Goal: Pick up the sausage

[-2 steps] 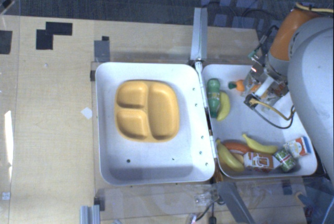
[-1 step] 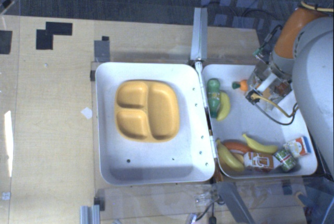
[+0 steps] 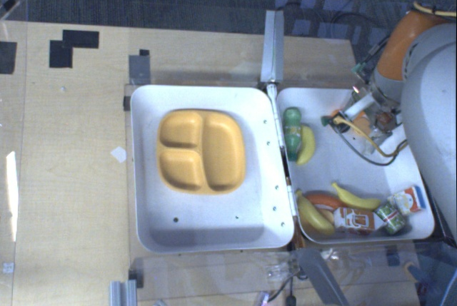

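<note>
The sausage (image 3: 323, 198) is a red-orange link lying near the front of the right bin (image 3: 400, 176). It sits between a yellow banana (image 3: 314, 215) in front and a second banana (image 3: 357, 197) at its right end, and a small carton (image 3: 355, 220) covers part of it. My gripper (image 3: 378, 125) hangs over the back right part of that bin, well behind and to the right of the sausage, with nothing visible in it.
A green bottle (image 3: 292, 128) and a third banana (image 3: 308, 145) lie by the right bin's left wall. A green can (image 3: 392, 217) and a red-white packet (image 3: 410, 199) sit at the front right. The left bin (image 3: 153, 226) holds a yellow divided plate (image 3: 202, 150).
</note>
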`<state>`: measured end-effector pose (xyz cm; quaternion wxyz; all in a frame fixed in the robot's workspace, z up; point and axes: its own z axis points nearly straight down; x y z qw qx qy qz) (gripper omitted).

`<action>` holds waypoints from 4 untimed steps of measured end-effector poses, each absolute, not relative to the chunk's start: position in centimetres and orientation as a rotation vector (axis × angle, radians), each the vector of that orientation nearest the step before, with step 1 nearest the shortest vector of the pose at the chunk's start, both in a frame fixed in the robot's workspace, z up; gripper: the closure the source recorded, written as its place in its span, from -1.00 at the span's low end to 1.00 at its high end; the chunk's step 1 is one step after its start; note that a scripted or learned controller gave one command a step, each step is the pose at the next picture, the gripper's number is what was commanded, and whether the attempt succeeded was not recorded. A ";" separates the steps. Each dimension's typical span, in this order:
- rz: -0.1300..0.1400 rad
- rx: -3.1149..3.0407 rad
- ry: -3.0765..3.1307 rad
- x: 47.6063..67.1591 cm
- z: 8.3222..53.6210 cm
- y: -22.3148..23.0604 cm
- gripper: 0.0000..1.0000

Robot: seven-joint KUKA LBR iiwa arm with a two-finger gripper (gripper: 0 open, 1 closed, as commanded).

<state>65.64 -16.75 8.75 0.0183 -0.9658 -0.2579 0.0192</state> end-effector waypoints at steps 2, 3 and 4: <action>-0.003 -3.109 -0.464 66.3 8.7 -20.4 -1.00; -0.009 -3.125 -0.328 65.6 8.7 -20.5 -1.00; 0.000 -3.124 -0.330 66.5 8.7 -20.4 -1.00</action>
